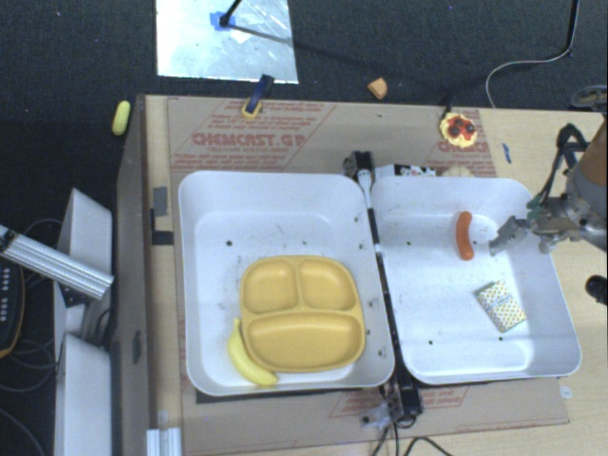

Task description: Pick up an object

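The right bin (532, 354) holds an orange sausage-shaped toy (464, 235) near its back and a small patterned block (501, 305) closer to the front right. My gripper (513, 231) comes in over the bin's right rim, just right of the sausage toy and above the block. It holds nothing that I can see. In the left bin (204, 255) a yellow divided plate (302, 312) lies with a yellow banana (245, 354) along its front left edge.
A small red and yellow toy (460, 128) lies on the cardboard behind the right bin, and a yellow-and-blue tool (255, 98) behind the left bin. A black divider (375, 245) runs between the bins. Cables trail along the bench's right side.
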`<state>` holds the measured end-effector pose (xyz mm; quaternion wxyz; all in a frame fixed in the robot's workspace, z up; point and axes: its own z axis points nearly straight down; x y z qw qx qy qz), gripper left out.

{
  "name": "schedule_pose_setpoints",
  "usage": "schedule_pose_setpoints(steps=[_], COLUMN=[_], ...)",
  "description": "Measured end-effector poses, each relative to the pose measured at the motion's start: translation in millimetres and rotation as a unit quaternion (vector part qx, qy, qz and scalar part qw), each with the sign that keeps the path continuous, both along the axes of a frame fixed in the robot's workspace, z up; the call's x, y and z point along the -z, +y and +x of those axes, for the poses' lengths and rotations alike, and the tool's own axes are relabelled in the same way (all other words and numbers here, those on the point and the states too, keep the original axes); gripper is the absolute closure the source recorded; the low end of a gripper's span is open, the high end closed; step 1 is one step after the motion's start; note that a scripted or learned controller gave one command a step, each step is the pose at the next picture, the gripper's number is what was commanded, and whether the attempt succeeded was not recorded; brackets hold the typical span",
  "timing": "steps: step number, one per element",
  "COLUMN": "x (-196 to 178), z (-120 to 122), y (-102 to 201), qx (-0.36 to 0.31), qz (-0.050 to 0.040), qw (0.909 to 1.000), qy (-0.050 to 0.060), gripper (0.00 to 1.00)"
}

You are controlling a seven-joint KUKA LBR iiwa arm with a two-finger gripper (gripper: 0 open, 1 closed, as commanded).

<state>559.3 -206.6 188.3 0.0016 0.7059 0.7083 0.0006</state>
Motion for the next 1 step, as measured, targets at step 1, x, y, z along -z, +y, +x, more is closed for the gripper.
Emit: schedule_pose_setpoints(steps=[1], x=[-57.3], z=[105.8], y=[35.3], qx=[-0.001], qz=[0.0000], qw=[1.0000], qy=[-0.001], gripper=[0.00])
